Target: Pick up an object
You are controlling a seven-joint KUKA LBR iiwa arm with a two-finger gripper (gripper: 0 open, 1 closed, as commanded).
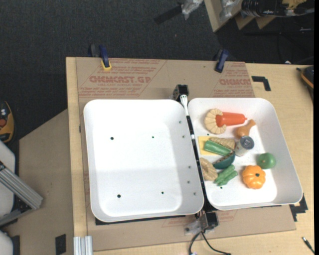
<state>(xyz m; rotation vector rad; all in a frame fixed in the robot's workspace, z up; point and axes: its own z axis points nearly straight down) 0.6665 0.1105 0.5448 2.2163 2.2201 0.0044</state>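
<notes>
Two white bins sit side by side on a printed board sheet on the tabletop.

Hidden or unclear:
- Grey and black hardware along the top edge is cut off by the frame. The gripper's state, wide or narrow, cannot be told.
- In the right bin the toy foods overlap at the left. A yellow flat piece lies partly under a green pod. A dark teal piece and a tan ridged piece press together, their shapes hard to read.
- A small grey capped item is too small to identify.

Pickable things, all in the right bin:
- An orange carrot rests against a round tan ridged piece.
- A brown drumstick shape lies just beside the carrot's tip.
- A green ball and an orange pumpkin stand apart from the heap, near the right wall.
- Green beans lie just left of the pumpkin.

Room:
- The left bin shows bare floor with four dark dots.
- The right bin's near strip and far right corner are bare.
- Blue clamps hold the sheet's far edge.
</notes>
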